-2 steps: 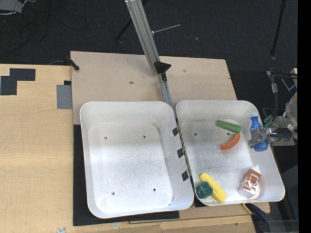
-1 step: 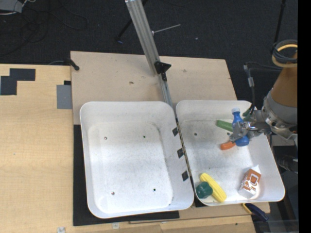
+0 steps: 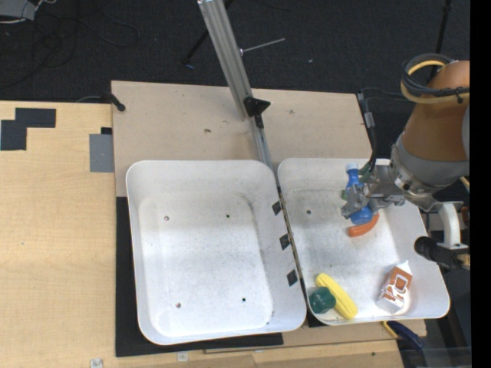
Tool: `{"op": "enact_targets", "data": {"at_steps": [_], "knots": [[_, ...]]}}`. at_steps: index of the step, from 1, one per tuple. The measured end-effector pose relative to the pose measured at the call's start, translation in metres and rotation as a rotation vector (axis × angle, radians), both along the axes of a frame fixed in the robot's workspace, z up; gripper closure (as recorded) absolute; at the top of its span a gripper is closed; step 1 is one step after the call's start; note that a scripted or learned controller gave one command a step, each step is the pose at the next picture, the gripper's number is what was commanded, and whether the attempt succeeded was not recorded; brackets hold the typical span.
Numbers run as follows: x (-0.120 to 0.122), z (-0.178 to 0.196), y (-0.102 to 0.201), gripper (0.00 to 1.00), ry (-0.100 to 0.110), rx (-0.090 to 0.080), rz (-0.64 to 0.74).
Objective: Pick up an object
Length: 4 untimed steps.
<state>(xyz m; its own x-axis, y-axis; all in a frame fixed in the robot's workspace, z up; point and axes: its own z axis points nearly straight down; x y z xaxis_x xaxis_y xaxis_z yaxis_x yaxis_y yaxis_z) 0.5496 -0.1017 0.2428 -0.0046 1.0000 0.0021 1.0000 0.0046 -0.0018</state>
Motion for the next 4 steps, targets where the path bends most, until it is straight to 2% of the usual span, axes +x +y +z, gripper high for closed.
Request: {"op": "enact_targets", "data": {"at_steps": [1, 3, 4], "knots": [[0.017, -0.012, 0.046, 1.0, 0.001, 0.0, 0.0], [0.039, -0.008, 0.135, 1.0, 0.001, -0.001, -0.001], [0.058, -0.001, 0.189, 1.0, -0.001, 0.0, 0.0]]}}
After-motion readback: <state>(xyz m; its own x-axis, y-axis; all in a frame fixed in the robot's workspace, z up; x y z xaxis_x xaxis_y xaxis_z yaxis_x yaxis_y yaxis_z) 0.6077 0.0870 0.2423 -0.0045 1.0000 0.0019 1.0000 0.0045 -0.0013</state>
